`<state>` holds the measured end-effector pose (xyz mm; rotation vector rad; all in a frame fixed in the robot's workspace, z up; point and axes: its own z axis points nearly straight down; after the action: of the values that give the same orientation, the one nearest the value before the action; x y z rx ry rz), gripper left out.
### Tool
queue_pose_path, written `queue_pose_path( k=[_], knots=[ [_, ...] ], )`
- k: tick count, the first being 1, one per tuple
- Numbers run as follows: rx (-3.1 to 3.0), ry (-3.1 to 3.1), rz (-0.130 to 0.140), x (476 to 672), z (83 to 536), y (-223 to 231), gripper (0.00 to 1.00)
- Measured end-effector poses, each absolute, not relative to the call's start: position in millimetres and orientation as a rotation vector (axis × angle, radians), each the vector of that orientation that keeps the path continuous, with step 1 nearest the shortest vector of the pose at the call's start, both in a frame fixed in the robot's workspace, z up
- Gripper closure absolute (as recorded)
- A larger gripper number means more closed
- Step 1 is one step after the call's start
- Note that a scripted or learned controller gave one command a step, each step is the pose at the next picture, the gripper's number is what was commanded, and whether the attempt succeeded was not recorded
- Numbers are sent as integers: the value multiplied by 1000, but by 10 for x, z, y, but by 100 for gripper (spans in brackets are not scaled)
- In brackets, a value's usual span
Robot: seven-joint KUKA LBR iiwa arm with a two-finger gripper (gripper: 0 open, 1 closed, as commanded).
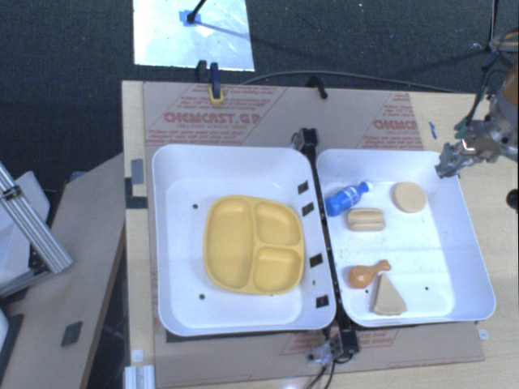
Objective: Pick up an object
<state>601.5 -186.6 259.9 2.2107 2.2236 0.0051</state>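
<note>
Gripper [448, 167] over far-right rim of right bin [474, 241], finger state can't tell, nothing visibly held; blue bottle [346, 198], hot dog bun [366, 219] inside.

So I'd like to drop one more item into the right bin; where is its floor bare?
In the right bin, floor is bare along the right wall, beyond the round biscuit, and in the near right corner beside the wedge. Its left half is crowded: blue bottle, bun, drumstick.

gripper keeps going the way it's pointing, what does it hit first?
Likely the right bin's upper right rim or the floor just inside it: the gripper points down-left there. The round tan piece lies further along; depth is unclear.
</note>
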Motion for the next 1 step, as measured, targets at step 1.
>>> queue_pose_path(
  k=[1],
  knots=[
    [2213, 2232, 2, 5797, 2485, -1330, 100]
  ],
)
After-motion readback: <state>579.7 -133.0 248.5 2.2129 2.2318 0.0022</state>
